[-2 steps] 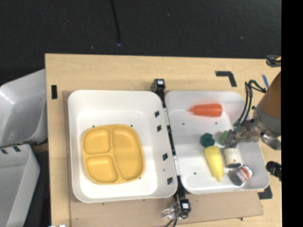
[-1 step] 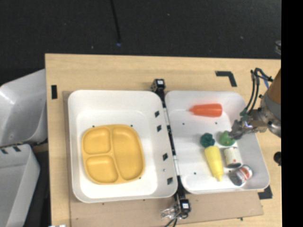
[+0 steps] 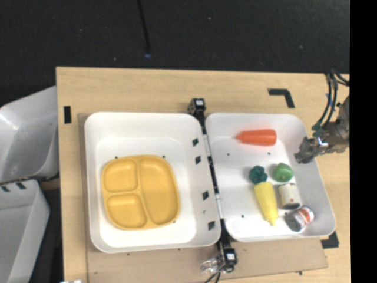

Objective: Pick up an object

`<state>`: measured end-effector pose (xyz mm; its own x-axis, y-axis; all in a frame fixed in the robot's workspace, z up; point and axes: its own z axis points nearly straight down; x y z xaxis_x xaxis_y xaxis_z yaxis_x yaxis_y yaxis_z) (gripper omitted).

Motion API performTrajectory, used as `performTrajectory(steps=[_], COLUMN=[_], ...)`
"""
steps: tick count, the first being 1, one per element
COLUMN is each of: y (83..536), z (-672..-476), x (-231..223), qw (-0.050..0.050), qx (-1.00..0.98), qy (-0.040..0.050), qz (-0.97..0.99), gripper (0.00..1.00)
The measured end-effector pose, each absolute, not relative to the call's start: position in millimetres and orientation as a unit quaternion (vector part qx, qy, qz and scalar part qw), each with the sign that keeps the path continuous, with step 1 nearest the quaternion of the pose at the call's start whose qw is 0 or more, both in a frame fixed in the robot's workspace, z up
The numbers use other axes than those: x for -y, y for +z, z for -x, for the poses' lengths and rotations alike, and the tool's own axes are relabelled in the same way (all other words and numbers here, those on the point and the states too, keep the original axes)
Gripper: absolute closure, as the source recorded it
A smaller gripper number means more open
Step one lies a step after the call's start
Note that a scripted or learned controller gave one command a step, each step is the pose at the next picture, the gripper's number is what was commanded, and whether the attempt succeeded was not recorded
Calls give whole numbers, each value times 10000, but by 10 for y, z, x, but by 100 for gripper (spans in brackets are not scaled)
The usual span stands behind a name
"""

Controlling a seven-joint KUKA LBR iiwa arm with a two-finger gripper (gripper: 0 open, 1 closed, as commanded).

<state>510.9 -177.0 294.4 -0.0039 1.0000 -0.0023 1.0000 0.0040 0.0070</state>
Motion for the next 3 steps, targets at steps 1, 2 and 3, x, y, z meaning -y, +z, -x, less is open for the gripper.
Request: performTrajectory(steps=[1,2,3], y=[2774,2749,2581], z=[-5102,-5162,-5149], x=[1300,719,184], qw=[8,2,-2], qx=[-7088,-7096,-7093], qy=[2,7,1], qz=[-7054,-7046,-7049], gripper=[100,100,100])
